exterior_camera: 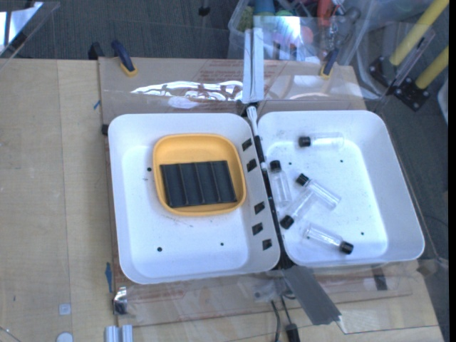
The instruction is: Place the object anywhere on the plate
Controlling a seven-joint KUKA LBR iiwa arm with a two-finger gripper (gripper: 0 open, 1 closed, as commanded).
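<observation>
Plate waits in the left bin while the tubes lie unpicked in the right

From the left: the left bin [135, 212] holds a yellow plate [165, 152] at its 12 o'clock side, with a ridged black insert [198, 183] lying in it. Across the centre divider, the right bin [399, 212] holds five clear tubes with black caps: one [322, 142] near 12 o'clock, a tight trio [303, 194] left of centre, one [328, 239] toward 6 o'clock. Judged from this, the task stands at its first step, the pick. The jaws' state cannot be told. The next move likely calls for a descent on a tube lying apart from its neighbours, then a carry toward 9 o'clock
</observation>
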